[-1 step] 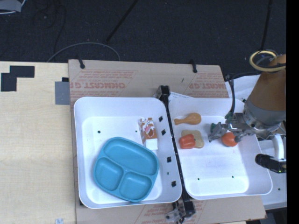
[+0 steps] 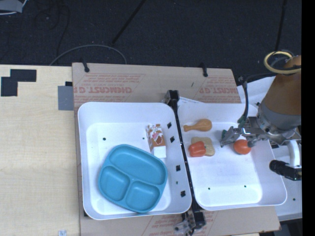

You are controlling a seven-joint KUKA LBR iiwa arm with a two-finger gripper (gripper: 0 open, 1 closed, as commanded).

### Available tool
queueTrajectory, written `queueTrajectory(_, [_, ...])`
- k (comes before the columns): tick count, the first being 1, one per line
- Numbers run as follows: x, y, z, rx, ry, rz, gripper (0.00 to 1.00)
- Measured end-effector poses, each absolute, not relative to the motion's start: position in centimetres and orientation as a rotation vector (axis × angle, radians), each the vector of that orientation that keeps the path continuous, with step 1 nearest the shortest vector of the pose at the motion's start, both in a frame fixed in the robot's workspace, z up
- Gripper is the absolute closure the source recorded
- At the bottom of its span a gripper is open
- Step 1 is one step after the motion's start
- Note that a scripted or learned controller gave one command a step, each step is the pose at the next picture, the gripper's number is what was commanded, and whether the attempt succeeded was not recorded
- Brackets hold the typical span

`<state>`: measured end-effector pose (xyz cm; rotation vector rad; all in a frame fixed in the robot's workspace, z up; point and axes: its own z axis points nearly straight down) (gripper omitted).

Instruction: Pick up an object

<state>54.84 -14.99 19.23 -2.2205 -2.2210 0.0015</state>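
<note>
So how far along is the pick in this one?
Done: the arm has reached into the right bin, with the gripper low beside the small orange-red ball. In hand: nothing clearly; the ball seems to rest on the bin floor. Left: grasping and lifting. The drumstick toy and red piece lie untouched.

Cardboard sheet [image 2: 147, 85], upper edge: red print, upside down and mirrored from this angle, repeated twice; looks like "CHEMCAST GP", letters not sure.
Cardboard sheet, lower edge: more red print below the bins, too small to read.
Small packet [image 2: 156, 136] in left bin [image 2: 91, 132]: printed red-brown wrapper, blurred, no words legible.
Blue tray [image 2: 132, 178]: no lettering seen.
</note>
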Motion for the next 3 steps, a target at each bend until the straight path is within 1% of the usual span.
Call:
queueTrajectory(1, [54.9, -14.8, 14.9, -2.217, -2.216, 0.006, 0.00])
queueTrajectory(2, [54.8, -15.2, 8.6, -2.217, -2.216, 0.006, 0.00])
queueTrajectory(3, [54.7, -15.2, 8.7, -2.222, -2.215, 0.003, 0.00])
